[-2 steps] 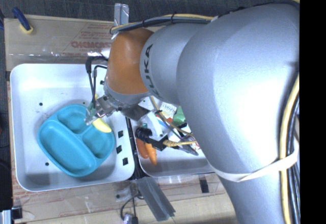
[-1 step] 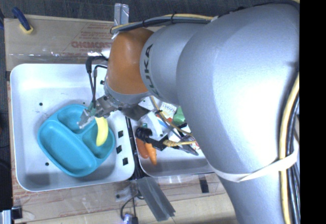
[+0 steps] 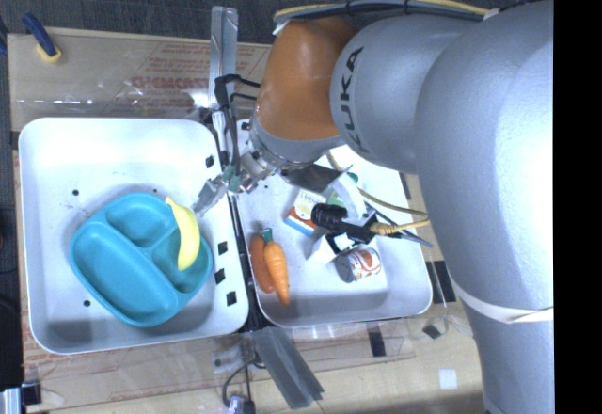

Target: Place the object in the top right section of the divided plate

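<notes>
While the gripper [image 3: 214,190] hovers mid-frame, fingers' state unclear, the banana [image 3: 187,233] lies across the plate [image 3: 118,262]'s right sections, lower left; light, soft, curved: grip mid-body, gently.

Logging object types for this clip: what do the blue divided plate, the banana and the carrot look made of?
Divided plate: probably moulded plastic, uniform blue with a soft sheen. Banana: likely a plastic replica, even yellow, smooth, unblemished. Carrot: likely a toy too, flat orange with a stubby green top; real produce can't be excluded.

"KUKA" lettering on grey arm [image 3: 395,73], near wrist.
</notes>
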Action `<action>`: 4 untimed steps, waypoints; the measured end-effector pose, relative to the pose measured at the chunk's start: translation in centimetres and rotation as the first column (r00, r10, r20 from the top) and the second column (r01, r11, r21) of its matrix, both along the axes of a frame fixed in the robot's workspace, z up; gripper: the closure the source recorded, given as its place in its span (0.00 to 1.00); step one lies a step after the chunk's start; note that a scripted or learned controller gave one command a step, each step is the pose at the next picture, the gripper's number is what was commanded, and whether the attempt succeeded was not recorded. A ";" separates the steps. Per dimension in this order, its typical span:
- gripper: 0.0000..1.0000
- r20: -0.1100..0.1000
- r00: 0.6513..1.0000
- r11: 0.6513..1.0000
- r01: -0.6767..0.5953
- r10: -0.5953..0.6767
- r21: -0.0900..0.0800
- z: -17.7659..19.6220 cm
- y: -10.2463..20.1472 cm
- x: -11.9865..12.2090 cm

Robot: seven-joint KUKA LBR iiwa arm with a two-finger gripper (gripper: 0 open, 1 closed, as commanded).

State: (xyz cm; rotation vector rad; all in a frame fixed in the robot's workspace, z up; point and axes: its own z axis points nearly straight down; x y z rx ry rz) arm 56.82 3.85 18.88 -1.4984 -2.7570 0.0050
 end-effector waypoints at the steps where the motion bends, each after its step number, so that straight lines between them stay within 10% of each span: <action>1: 0.00 -0.004 0.995 0.995 0.103 -0.103 -0.001 -0.1 -3.1 -2.4; 2: 0.00 0.001 0.984 0.984 0.178 -0.178 0.000 8.0 -14.2 -4.9; 3: 0.00 -0.003 0.817 0.817 0.576 -0.576 -0.003 5.0 -18.4 -9.1; 4: 0.00 -0.004 0.687 0.687 0.727 -0.727 -0.005 -4.2 -15.4 -9.3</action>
